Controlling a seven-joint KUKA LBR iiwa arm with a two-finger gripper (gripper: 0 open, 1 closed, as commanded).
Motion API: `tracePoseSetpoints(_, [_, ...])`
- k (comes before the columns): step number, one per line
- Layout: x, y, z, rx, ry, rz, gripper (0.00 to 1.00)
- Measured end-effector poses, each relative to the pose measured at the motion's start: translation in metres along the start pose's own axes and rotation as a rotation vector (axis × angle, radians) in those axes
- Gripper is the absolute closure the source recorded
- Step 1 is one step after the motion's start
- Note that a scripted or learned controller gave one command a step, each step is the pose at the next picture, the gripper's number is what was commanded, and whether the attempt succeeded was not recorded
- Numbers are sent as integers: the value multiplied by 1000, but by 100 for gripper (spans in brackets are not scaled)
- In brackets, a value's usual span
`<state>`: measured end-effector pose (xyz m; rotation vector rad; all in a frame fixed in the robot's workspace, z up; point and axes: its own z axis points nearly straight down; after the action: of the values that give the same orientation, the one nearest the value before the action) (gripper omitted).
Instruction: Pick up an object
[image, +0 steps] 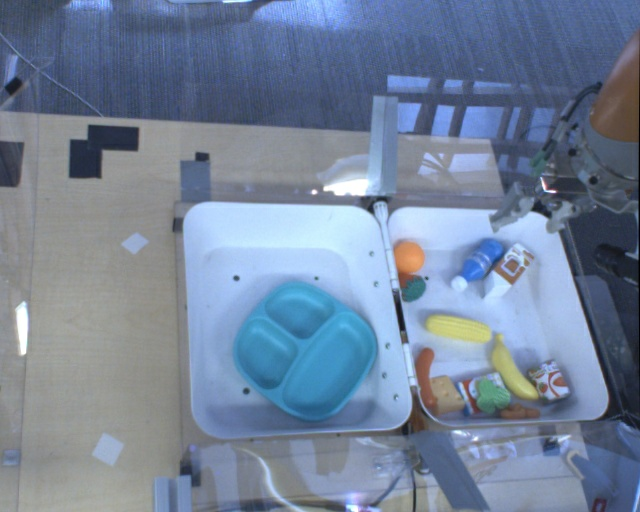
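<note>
Milk carton (511, 270) lies untouched in the right bin (585, 340); pincer (532, 210) hangs just above it, fingers spread, holding nothing. The whole pick remains.

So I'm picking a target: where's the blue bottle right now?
The blue bottle lies in the right bin, toward its far side, beside the small carton, with the orange ball to its left.

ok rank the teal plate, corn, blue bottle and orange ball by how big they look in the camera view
1. teal plate, by far the largest
2. corn
3. blue bottle, slightly shorter than the corn but close, so this order is unsure
4. orange ball, smallest
</note>
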<state>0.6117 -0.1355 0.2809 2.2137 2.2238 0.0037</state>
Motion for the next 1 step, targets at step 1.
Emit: tracePoseSetpoints(1, [16, -35, 138, 2, 1, 37, 0])
